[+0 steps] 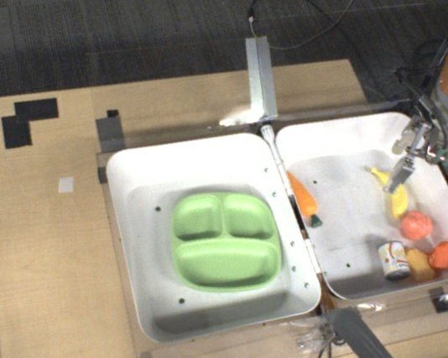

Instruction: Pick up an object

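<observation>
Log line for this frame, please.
gripper: above right bin, over banana | holding: nothing seen | green tray: left bin

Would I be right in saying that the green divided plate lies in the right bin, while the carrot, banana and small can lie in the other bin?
Not quite: the camera view shows the green divided plate in the left bin. The carrot, banana and small can lie in the right bin.
</observation>
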Motion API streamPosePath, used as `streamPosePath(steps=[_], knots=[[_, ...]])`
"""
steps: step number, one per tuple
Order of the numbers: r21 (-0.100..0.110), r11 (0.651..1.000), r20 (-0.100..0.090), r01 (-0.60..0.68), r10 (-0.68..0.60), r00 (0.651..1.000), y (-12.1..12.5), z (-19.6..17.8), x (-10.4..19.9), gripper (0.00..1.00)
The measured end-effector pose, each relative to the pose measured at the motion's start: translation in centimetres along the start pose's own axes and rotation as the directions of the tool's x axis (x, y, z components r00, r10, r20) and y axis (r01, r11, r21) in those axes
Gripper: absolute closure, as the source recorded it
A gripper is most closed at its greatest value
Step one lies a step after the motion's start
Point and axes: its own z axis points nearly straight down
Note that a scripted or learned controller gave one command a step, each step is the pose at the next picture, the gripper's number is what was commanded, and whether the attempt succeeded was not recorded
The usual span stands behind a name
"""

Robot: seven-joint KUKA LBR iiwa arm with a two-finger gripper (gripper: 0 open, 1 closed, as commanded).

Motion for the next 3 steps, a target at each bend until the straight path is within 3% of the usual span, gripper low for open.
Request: streamPosePath(steps=[1, 2, 3], knots=[[-0.004, 0.923, 0.005, -0.385, 0.385, 0.923, -1.6, 8.6, 1.2, 0.00], [0.000, 0.863, 0.000, -0.506, 0.506, 0.863, 1.3, 5.5, -2.8, 0.00], [-0.007, 0.866, 0.006, -0.499, 0.499, 0.866, 0.8, 8.5, 4.3, 0.00]])
